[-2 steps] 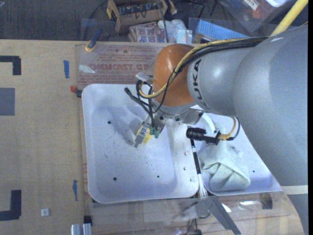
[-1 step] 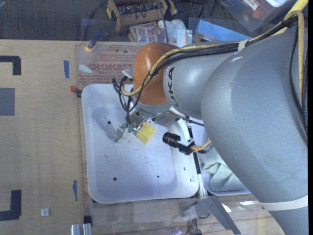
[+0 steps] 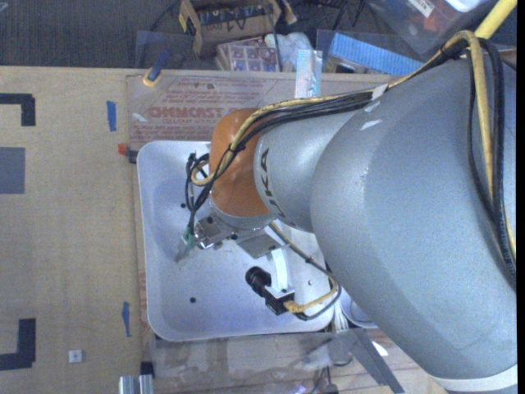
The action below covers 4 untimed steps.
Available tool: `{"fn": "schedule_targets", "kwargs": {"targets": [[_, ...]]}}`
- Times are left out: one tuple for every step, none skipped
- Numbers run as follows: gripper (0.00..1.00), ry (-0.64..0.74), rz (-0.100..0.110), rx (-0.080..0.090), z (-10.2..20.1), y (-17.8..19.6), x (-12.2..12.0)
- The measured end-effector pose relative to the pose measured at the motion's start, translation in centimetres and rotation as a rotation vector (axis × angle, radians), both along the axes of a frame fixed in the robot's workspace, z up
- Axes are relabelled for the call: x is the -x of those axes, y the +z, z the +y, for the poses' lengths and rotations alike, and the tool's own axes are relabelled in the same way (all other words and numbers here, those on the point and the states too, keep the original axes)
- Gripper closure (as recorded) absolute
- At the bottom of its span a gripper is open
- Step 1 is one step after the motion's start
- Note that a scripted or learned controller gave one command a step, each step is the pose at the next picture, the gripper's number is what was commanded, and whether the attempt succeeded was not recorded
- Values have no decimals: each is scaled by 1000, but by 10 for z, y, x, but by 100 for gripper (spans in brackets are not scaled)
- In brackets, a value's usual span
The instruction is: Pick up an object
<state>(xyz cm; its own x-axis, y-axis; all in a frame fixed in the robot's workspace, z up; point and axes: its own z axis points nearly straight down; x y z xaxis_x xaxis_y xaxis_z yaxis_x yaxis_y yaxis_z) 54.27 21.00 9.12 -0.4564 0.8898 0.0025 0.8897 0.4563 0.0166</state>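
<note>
Bin (image 3: 164,302) floor bare beside claw (image 3: 184,249)

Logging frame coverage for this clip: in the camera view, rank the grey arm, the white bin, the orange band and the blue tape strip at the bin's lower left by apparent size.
1. grey arm, nearest the camera, which enlarges it
2. white bin, partly covered
3. orange band
4. blue tape strip

Cardboard box (image 3: 230,11), blue tape (image 3: 111,115)

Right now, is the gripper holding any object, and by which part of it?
It cannot be told. The gripper is low over the left white bin, and the arm's orange band hides most of it. No object is visibly held.
</note>
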Motion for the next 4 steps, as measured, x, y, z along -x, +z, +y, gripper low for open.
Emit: {"fn": "schedule_targets", "kwargs": {"targets": [[0,150,3,-13,-30,2,9],[100,143,-4,-4,-35,12,6],[100,448,2,10,-34,1,-33],[100,579,-8,16,6,1,-66]]}}
